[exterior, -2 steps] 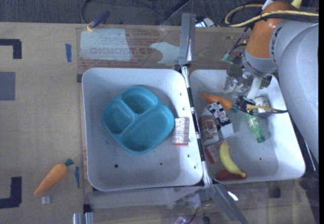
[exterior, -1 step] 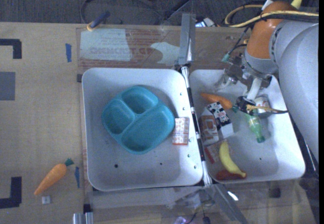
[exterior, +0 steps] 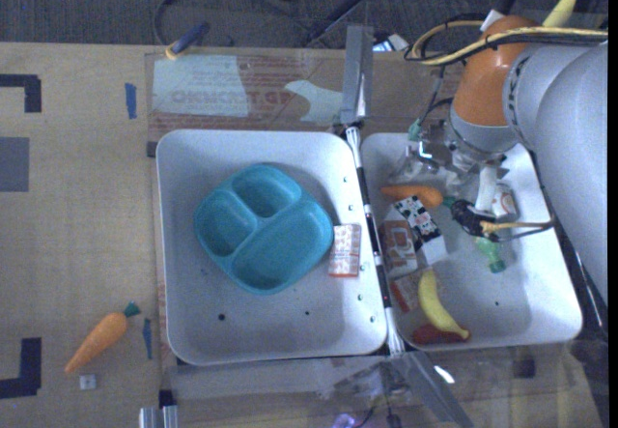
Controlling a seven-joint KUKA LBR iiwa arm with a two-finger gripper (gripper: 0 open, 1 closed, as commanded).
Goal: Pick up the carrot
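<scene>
Over the right bin (exterior: 541,305), the end effector (exterior: 432,163) is hovering just above the carrot (exterior: 412,193); I cannot tell its state. Beside it, a banana (exterior: 439,302) is lying.

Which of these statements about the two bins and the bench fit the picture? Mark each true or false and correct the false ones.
1. The blue divided plate lies in the left bin. True.
2. The banana lies in the left bin. False: it lies in the right bin, near its front edge.
3. A carrot with a green top lies on the bench outside both bins, left of the left bin. True.
4. The gripper hangs over the left bin. False: it is over the back of the right bin, close to an orange item.
5. The blue divided plate holds a banana. False: its compartments hold nothing.
</scene>
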